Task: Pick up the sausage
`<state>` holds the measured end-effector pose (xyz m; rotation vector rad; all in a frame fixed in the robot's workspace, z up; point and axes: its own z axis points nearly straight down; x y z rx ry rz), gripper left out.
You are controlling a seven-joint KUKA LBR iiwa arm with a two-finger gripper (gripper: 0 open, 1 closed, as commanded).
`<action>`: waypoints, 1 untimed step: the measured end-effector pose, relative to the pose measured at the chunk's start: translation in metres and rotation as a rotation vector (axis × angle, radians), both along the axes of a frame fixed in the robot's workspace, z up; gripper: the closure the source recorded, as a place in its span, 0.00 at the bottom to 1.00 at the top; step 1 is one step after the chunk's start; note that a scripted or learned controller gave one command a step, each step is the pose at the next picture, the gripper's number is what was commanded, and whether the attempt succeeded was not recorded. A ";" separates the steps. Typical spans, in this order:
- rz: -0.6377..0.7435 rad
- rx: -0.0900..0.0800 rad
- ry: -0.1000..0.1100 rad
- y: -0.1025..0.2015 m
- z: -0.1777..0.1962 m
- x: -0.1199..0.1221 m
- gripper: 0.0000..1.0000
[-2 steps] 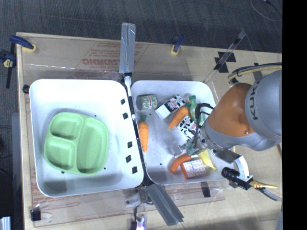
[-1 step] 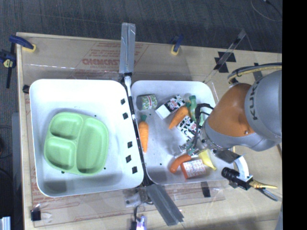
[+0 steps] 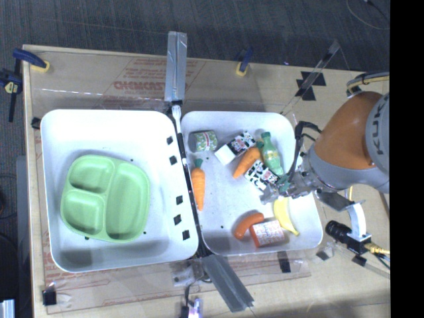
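The sausage (image 3: 248,224) is a short reddish-orange piece lying near the front of the right bin (image 3: 218,240), touching a red-and-white can (image 3: 268,233) on its right. My gripper (image 3: 277,189) hangs over the right side of that bin, above and to the right of the sausage and well apart from it. It sits just above the yellow banana (image 3: 285,216) and beside a black-and-white patterned item (image 3: 262,173). Nothing shows between its fingers.
The right bin also holds two carrots (image 3: 197,187) (image 3: 246,161), a green bottle (image 3: 269,152), a small green can (image 3: 204,140) and a white block (image 3: 224,154). A green divided plate (image 3: 106,196) lies in the left bin (image 3: 53,138).
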<state>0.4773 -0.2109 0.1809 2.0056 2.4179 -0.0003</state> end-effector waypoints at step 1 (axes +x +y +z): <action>0.209 0.002 0.003 0.034 -0.090 -0.001 0.00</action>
